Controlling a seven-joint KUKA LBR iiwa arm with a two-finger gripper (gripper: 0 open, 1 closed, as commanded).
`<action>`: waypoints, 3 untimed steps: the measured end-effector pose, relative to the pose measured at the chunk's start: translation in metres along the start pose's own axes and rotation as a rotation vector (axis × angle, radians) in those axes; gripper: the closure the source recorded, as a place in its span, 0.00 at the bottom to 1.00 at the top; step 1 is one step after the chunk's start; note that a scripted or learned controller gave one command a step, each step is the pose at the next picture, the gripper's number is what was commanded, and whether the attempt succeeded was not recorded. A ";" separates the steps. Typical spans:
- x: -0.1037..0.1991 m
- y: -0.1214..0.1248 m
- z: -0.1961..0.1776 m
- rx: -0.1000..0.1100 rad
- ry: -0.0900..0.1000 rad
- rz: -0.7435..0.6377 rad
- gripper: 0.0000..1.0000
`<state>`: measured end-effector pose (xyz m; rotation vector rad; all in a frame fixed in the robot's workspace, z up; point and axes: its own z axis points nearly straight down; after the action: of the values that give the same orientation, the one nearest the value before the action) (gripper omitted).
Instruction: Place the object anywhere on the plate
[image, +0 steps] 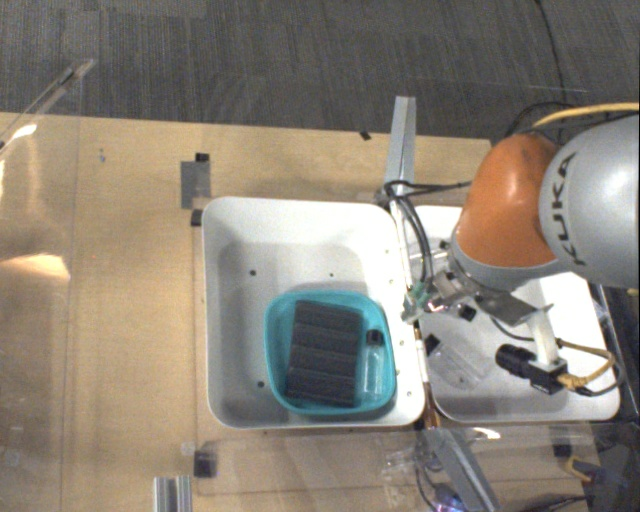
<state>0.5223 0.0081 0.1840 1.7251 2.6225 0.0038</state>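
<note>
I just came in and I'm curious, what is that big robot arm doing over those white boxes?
The grey and orange robot arm is reaching in over the right white bin. Its job is to put an object on a plate. In the left white bin sits a blue plate with a dark ridged block lying on it, plus something small and clear by the plate's right edge. The arm's body covers its gripper, so I can't tell whether it is carrying anything.
</note>
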 end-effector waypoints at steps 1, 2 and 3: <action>0.000 0.000 0.000 0.000 0.000 0.001 0.00; -0.034 -0.004 -0.022 -0.003 -0.003 -0.092 0.00; -0.034 -0.001 -0.033 -0.010 -0.005 -0.094 1.00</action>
<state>0.5347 -0.0236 0.2171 1.5951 2.6927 0.0127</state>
